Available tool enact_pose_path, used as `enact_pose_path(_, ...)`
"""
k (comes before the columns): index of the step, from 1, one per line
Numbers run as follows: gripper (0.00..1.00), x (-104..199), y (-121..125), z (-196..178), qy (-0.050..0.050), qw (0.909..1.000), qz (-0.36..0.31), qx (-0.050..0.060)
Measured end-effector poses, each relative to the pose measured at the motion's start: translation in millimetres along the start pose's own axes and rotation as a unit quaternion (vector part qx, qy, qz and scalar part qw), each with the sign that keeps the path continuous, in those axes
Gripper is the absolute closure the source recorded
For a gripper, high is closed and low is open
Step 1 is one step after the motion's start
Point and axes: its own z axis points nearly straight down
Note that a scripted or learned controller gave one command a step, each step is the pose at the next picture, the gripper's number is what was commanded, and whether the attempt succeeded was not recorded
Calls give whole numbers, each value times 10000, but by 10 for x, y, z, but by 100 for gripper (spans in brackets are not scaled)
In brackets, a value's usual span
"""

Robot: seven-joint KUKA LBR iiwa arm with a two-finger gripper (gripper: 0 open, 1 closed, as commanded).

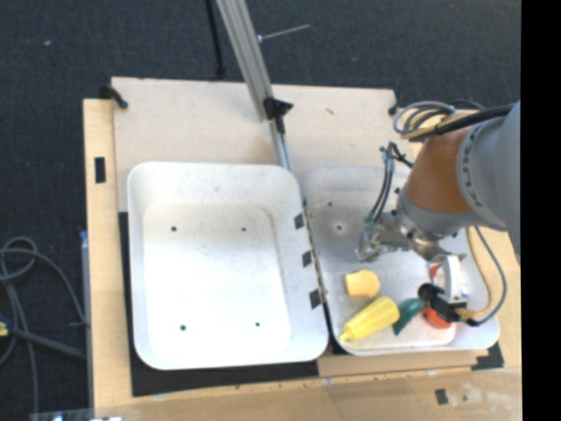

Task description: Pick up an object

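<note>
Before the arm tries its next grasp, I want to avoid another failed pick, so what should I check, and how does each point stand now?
1. Targets in right white bin: small yellow block and yellow corn-shaped toy present: ok.
2. Gripper over that bin: ok.
3. Gripper above a target: beside the block, not ok.
4. Object held: cannot tell.
5. Orange-and-green piece crowds the corn toy: not ok.

Two shallow white bins, left bin (219, 261) and right bin (337, 209), sit side by side; the right holds two yellow objects (361, 282) (370, 318), one green piece (408, 312) and one orange-red item (436, 317).
</note>
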Motion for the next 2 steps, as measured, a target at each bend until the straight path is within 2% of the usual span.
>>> enact_pose_path(1,100,-105,78,-565,-7,10000,-12,-11)
enact_pose_path(2,100,-64,182,-1089,-5,10000,-60,-11)
